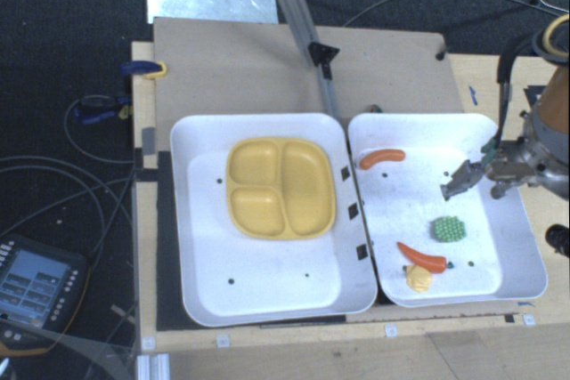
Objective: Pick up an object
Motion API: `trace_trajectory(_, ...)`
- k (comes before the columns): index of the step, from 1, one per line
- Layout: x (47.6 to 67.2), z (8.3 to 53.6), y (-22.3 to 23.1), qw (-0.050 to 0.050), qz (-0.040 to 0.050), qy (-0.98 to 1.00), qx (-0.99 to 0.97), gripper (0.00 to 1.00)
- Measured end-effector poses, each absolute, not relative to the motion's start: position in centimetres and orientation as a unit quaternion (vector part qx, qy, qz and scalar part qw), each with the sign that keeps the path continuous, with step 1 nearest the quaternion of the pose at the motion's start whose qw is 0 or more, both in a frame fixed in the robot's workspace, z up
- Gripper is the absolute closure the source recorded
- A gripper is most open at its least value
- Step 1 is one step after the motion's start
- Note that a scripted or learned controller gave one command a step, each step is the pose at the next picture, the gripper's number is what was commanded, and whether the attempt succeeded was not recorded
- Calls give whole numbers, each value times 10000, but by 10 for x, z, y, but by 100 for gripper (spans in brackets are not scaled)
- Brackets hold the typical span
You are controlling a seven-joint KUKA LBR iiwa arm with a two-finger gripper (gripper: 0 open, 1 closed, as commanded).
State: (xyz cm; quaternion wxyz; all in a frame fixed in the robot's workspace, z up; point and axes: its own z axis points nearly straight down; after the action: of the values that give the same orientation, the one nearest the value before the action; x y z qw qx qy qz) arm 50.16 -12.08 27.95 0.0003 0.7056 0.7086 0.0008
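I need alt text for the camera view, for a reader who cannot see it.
A gripper hangs over the right bin, which holds a sausage, a green ball, a red pepper and a small yellow item. The left bin holds a yellow divided plate.

Two bins [267, 298], one plate [280, 188], four toys [449, 230].

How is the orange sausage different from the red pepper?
The sausage is orange and lies near the bin's far edge; the pepper is red and lies near the front, touching a yellow piece. The sausage is blunt-ended; the pepper tapers. Both are long, curved and in the right bin.
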Motion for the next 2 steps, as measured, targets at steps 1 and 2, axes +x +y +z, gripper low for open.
trace_trajectory(1,502,280,-121,9,11,7080,7063,0)
trace_trajectory(2,502,218,-126,-23,-14,7072,7070,0)
